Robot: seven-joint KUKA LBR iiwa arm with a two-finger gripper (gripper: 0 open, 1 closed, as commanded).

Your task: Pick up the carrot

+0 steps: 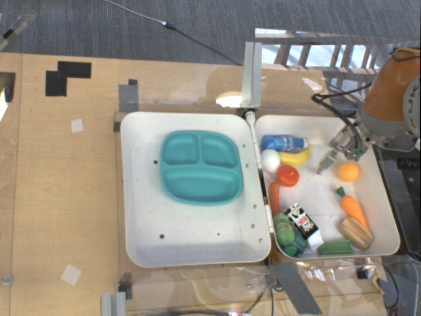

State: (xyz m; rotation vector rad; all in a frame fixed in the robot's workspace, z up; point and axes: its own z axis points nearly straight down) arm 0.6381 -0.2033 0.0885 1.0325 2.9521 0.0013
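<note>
The carrot [353, 207] lies in the right bin [388, 196], toward its near right side, with its green stub pointing up-left and its orange tip pointing down-right, so its long axis runs on a slant. The pincer [337, 154] hangs over the far part of the same bin, above and a little left of the carrot, with an orange ball [348, 171] between the two. Its fingers look spread, with nothing between them. I judge the next move must carry it toward the near right, past the ball, and turn it across the carrot's slant. A bread roll [356, 233] lies just beside the carrot's tip. The left bin [141, 196] holds a teal plate [199, 166]. The wooden surface [59, 196] stands on dark carpet [131, 18].
</note>
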